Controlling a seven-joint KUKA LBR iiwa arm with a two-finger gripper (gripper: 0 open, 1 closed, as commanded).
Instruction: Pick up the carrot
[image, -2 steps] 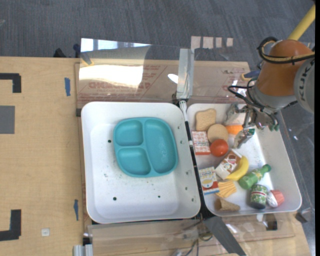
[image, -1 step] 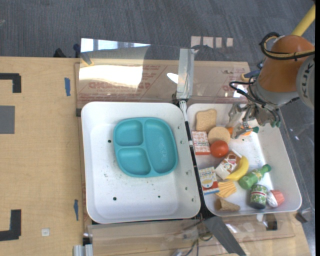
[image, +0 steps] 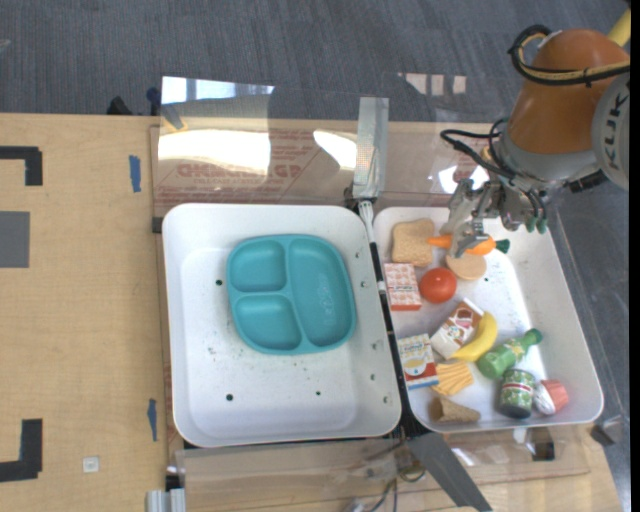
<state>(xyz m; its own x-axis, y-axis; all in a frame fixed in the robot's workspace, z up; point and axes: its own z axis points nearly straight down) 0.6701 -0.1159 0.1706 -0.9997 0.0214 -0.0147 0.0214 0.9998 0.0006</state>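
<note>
The left bin (image: 190, 330) holds one teal divided plate (image: 291, 293) with three compartments. In the right bin (image: 560, 320) lie one slice of bread (image: 411, 241), one small red-and-white carton (image: 402, 286), one tomato (image: 437, 286), one banana (image: 476, 339), one green bottle (image: 508, 355), one dark can (image: 516, 393), one cheese wedge (image: 453, 378) and a few small packets I cannot identify. The carrot (image: 470, 243) lies at the far end of this bin, just right of the bread, orange with a green tip. The tool (image: 474, 226) hangs right over it, touching or nearly so; whether its fingers are spread or closed on the carrot cannot be told. Both bins sit on the worktop (image: 80, 300).
</note>
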